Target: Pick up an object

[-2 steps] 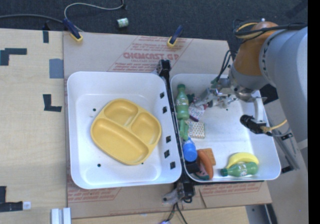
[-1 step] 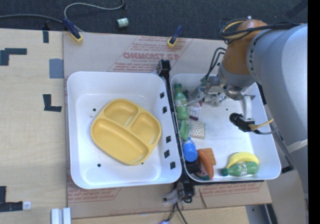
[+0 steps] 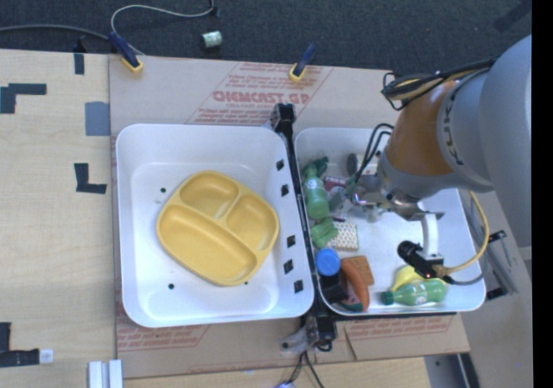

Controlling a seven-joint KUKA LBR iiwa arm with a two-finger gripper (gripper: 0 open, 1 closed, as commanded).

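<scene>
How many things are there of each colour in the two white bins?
Yellow: 2, the divided plate in the left bin and a small yellow piece in the right bin.
Green: 4, a bottle, a piece above it, a piece below it, a bottle at the front.
Blue: 1, a cap.
Orange: 1, a block.
Total: 8 that I can tell apart.

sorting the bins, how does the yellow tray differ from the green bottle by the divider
The yellow tray lies flat in the left bin; the green bottle sits among clutter in the right bin. The tray is far larger. The tray is wide with compartments, the bottle narrow.
</scene>
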